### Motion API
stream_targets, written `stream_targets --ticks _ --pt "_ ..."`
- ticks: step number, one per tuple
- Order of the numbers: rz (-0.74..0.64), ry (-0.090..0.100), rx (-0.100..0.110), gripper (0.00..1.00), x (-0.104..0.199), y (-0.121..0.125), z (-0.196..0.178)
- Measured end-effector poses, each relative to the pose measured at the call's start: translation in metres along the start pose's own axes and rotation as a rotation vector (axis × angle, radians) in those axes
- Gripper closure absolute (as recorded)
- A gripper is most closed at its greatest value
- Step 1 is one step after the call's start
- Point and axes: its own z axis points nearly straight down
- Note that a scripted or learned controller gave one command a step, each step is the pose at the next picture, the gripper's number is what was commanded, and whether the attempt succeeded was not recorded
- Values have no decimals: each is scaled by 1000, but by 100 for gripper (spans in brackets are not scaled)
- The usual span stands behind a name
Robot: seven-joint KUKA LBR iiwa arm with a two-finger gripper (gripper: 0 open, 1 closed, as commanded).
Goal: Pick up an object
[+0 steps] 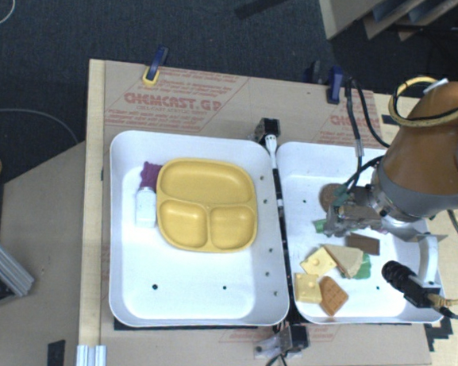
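Note:
My gripper (342, 221) hangs low over the middle of the right bin (297, 176), beneath the orange-banded wrist. It is above a cluster of toy food. A round brown disc (328, 196) lies at its left, partly hidden by it. A dark brown slab (364, 244) sits just below it. Closer to the front lie a tan bread wedge (342, 258) with a green piece (363, 269), a yellow cheese piece (317, 262), a pale yellow square (307, 288) and an orange-brown cracker (333, 296). I see nothing lifted.
The left bin (125, 273) holds a yellow divided plate (206, 203) and, at its left, a small white bottle with a purple top (146, 197). A ridge with black clips (274, 192) separates the bins. The arm's body covers the right bin's far right side.

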Motion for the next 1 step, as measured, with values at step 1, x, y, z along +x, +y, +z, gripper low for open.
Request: stream_targets --ticks 1 --pt "3 -1 -1 100 19 -20 1"
